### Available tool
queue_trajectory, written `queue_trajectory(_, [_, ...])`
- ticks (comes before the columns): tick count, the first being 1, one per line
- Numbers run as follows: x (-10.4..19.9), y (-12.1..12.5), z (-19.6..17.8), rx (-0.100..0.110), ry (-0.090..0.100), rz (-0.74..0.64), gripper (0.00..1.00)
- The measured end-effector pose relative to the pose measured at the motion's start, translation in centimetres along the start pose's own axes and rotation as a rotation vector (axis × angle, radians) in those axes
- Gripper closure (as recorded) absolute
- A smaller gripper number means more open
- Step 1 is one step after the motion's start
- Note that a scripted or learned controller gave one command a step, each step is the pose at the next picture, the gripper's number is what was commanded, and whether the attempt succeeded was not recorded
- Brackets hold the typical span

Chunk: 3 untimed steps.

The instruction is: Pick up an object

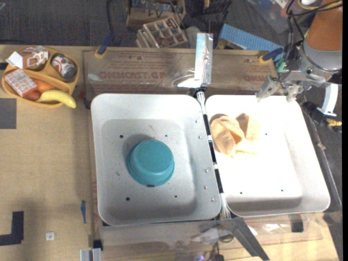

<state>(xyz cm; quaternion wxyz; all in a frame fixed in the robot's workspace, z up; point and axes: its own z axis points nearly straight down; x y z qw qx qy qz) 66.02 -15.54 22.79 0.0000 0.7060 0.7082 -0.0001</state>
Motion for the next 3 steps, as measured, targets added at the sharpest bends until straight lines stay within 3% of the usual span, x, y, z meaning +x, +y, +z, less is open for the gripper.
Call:
queue_trajectory(1, [2.4, -1.4, 13.2, -0.005, -0.002, -0.120, 0.00])
queue_trajectory(2, [2.3, -1.3, 12.1, -0.010, -0.003, -0.118, 1.00])
queue_trajectory(3, [7.9, -0.2, 4.2, -0.003, -0.001, -0.169, 1.00])
